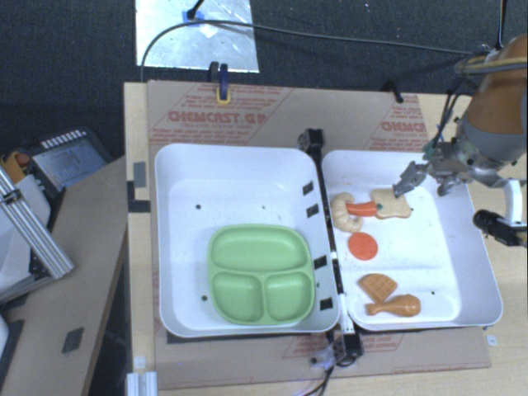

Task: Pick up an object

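Several toy foods lie in the right bin (pixel 474 279). A pale bun with an orange sausage (pixel 346 209) lies at its left, touching a beige slice (pixel 394 205). Below them are an orange disc (pixel 361 246), a brown waffle piece (pixel 378 285) and a tan drumstick (pixel 396 307). My gripper (pixel 426 183) hangs over the upper right part of this bin, just up and right of the beige slice. Its fingers stand apart with nothing between them. The left fingertip (pixel 406 183) is close above the slice's upper right corner.
The left bin (pixel 190 188) holds a green divided plate (pixel 260 272) in its lower middle. Black clips line the divider (pixel 322 221) between the bins. The grey and orange arm (pixel 495 106) comes in from the right. A black part (pixel 495 223) sticks out over the right bin's rim.
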Robot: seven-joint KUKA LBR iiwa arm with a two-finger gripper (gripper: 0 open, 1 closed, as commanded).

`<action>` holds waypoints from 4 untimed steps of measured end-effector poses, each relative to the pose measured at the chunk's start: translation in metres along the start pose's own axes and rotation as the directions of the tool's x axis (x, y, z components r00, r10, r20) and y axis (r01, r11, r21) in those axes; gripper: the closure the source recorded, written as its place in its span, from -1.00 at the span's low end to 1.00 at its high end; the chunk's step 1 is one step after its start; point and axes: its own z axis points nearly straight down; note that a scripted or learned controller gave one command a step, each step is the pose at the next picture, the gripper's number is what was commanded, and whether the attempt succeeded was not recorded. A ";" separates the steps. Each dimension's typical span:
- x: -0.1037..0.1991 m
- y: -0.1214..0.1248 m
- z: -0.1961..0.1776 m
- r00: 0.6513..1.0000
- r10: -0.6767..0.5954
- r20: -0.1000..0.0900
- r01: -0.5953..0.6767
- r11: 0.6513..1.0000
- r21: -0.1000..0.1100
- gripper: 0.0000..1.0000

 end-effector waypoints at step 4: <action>0.011 -0.006 0.119 1.000 -0.001 0.002 0.001 1.000 -0.010 -1.00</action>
